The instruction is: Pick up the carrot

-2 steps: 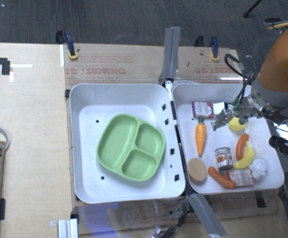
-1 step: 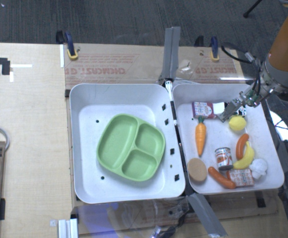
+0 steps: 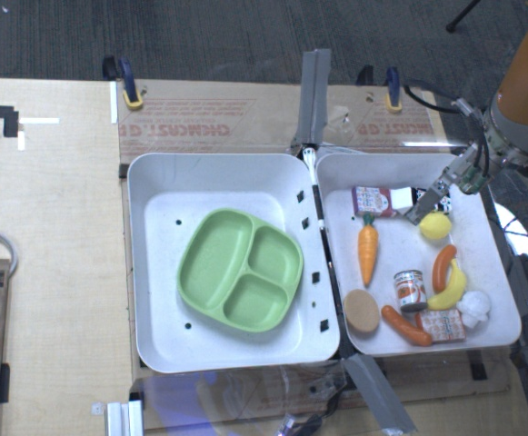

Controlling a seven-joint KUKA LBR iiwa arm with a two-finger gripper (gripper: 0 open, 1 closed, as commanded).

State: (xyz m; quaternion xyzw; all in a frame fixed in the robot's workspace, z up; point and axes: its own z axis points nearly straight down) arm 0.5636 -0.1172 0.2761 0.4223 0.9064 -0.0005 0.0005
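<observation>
— Surface (image 3: 45,243) first: pale wood, carrying two white bins side by side.
— And the left bin (image 3: 154,189)?
— Holding a green divided plate (image 3: 240,270), lying flat near the middle.
— Right bin (image 3: 336,207)?
— Crowded. Carrot (image 3: 367,253) lying left of centre, leafy end toward the far wall, tip toward a round tan cookie (image 3: 363,312). Untouched, well apart from the arm.
— Arm (image 3: 523,89)?
— Reaching in from the right, orange band up high. Gripper (image 3: 424,209) down at the far right corner, just above a yellow lemon (image 3: 435,226) and beside a red-and-white packet (image 3: 378,200).
— Jaws?
— Cannot tell whether open or closed; too blurred.
— Smaller bits?
— Banana (image 3: 452,289), two sausages (image 3: 406,326), small can (image 3: 410,291), white garlic (image 3: 473,307).
</observation>
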